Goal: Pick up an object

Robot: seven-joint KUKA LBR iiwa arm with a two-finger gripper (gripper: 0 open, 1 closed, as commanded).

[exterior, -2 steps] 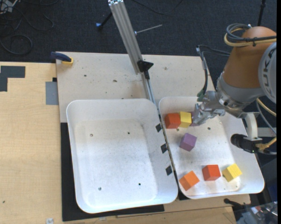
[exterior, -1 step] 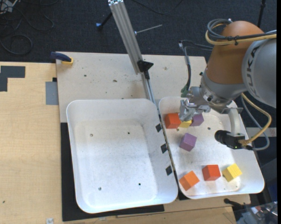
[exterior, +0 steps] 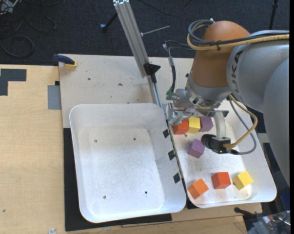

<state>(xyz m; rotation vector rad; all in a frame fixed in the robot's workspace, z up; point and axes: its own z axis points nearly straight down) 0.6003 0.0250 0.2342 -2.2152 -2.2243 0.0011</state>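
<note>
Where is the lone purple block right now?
The purple block lies in the right bin, near its middle, just below the gripper and the red, yellow and purple cluster under it.

grey arm (exterior: 264,72), orange band (exterior: 217,52), yellow cables (exterior: 205,42).

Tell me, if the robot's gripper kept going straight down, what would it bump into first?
Probably the yellow block or the red block beside it, right under the gripper in the right bin. Depth is hard to judge here.
</note>
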